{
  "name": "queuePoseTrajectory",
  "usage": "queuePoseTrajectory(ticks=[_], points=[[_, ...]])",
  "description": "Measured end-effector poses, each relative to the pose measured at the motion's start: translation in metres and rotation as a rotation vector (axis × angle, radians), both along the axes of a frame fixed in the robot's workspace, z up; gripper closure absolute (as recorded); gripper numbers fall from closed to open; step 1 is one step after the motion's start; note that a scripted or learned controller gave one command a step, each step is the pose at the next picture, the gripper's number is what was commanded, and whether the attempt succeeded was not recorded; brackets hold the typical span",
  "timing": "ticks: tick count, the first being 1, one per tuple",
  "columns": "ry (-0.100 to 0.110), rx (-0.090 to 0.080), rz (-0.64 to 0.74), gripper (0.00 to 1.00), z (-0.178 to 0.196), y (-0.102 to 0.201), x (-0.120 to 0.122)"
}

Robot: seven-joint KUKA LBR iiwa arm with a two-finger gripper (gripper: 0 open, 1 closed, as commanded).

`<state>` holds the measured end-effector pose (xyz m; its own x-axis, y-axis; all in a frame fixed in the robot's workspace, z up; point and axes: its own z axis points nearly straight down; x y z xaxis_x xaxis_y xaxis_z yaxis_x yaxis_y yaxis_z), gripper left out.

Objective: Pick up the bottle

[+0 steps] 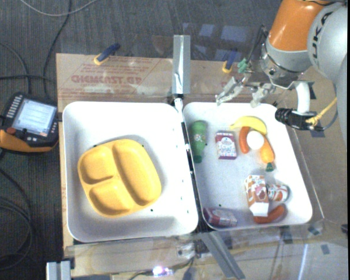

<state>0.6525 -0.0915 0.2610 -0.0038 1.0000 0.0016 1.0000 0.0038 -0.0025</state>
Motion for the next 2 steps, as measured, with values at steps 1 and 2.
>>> queuePoseTrajectory(ticks=[1,2], points=[[0.000,-0.005,0.059,0.00,-0.057,-0.033,0.015],[-0.002,-0.003,0.328,0.00,-0.166,-0.031,0.013]])
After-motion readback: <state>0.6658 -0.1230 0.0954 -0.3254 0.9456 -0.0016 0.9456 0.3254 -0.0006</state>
